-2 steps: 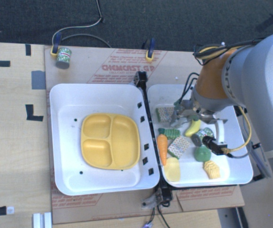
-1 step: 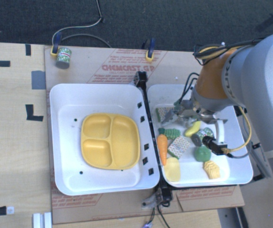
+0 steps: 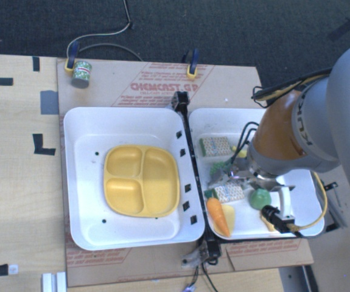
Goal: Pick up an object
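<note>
Camera view: carrot below-left of claw.

Red print reading "CHEMCAST" runs repeatedly across the brown cardboard sheet under the bins; the smaller lettering beside it is too blurred to read.

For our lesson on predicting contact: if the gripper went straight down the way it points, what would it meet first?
Most likely the pale patterned block beneath the gripper, with the green object just beside it. Depth is hard to judge from this slanted view.
</note>
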Robot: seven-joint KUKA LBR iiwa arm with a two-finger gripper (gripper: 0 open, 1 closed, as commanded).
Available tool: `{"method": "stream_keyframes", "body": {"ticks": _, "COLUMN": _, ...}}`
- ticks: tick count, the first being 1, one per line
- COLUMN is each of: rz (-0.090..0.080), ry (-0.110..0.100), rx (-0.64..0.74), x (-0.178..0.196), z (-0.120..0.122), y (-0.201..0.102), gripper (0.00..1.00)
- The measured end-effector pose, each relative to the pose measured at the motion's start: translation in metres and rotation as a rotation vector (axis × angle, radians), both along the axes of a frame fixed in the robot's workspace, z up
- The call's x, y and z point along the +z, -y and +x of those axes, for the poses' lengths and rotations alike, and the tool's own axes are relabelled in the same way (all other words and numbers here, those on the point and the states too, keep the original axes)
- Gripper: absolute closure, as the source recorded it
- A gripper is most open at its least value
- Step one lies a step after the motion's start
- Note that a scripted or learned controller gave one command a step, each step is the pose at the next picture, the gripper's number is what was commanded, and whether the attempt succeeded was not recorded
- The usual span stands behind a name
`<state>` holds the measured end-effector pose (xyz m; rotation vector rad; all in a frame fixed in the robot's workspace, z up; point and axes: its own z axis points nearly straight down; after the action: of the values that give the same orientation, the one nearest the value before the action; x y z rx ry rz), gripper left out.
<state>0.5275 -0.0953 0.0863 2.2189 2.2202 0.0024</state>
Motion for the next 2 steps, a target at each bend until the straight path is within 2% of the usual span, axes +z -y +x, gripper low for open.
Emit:
{"method": "stream_keyframes", "body": {"ticks": 1, "rz": 0.0, "ry": 0.001, "rx": 0.001, "x": 0.0, "z": 0.055, "y": -0.001, "gripper": 0.0}}
{"method": "stream_keyframes", "body": {"ticks": 2, "rz": -0.001, "ry": 0.002, "rx": 0.0, "x": 0.0, "z": 0.009, "y": 0.001, "gripper": 0.0}}
